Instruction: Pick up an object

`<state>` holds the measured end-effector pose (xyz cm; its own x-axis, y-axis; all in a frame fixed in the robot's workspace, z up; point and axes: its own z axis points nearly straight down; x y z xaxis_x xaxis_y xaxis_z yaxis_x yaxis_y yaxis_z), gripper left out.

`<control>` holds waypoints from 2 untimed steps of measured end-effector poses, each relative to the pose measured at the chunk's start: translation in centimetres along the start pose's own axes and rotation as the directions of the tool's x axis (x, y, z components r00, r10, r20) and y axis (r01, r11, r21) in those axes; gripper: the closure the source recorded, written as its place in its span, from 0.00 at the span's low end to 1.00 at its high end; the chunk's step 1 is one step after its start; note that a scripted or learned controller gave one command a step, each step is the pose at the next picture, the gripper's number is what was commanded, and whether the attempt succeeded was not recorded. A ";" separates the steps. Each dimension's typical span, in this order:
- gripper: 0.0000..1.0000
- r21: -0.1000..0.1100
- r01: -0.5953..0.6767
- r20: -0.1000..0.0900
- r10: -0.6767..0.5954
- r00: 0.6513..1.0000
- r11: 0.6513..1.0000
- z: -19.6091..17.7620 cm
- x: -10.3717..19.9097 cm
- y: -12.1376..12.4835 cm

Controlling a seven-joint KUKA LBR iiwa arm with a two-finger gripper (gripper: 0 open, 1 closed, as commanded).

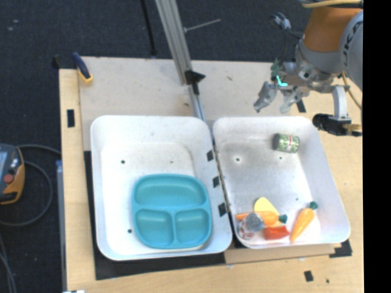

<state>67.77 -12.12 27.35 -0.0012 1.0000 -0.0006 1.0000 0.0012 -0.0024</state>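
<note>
Camera view looks down on two white bins side by side; the gripper (pixel 276 101) hangs above the bench just past the far rim of the right bin (pixel 327 170); its two fingers are spread apart with nothing between them. A small green can (pixel 286 142) lies on its side near the far end of that bin, close below the gripper but apart from it. An orange carrot (pixel 302 222) and a yellow piece (pixel 265 207) sit in the near corner with some red bits, maybe toy food, too small to tell. A blue tray (pixel 171 210) with three parts lies in the left bin (pixel 116 145).
</note>
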 end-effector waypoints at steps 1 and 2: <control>0.00 -0.004 0.000 0.001 0.000 1.000 1.000 -0.2 0.0 0.1; 0.00 -0.001 -0.001 0.002 0.001 1.000 1.000 3.9 0.0 0.0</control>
<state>67.76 -12.13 23.40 0.0001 1.0000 -0.0022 1.0000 -0.0001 -0.0012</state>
